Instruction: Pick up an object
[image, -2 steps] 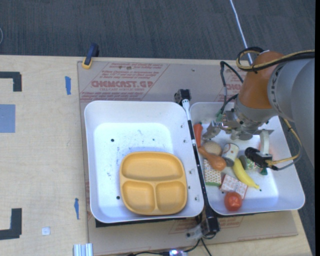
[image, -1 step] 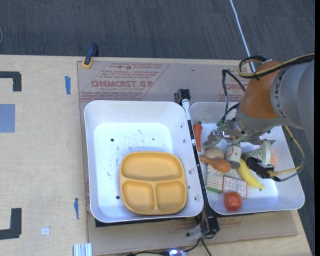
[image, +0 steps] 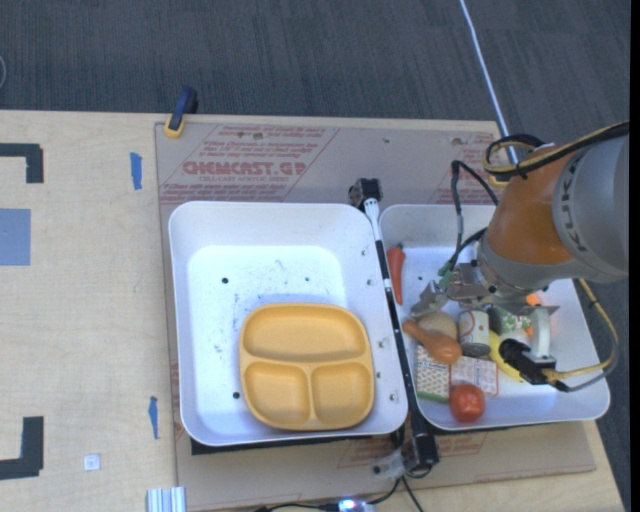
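1. Left bin (image: 200, 250): white, dark specks.
2. Divided tray (image: 305, 365): yellow-orange.
3. Right bin (image: 590, 400): white.
4. Tomato (image: 467, 402): red.
5. Carrot (image: 397, 272): orange.
6. Worktop (image: 80, 300): pale wood, blue tape marks.

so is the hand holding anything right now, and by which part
Cannot be told. The hand is low in the right bin over the bread roll and other clutter, and its tip is too blurred to judge.

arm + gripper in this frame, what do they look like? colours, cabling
The arm is a rounded grey casing with a broad orange band above the wrist. Black and yellow cables loop around that band. The gripper below it is dull grey metal.
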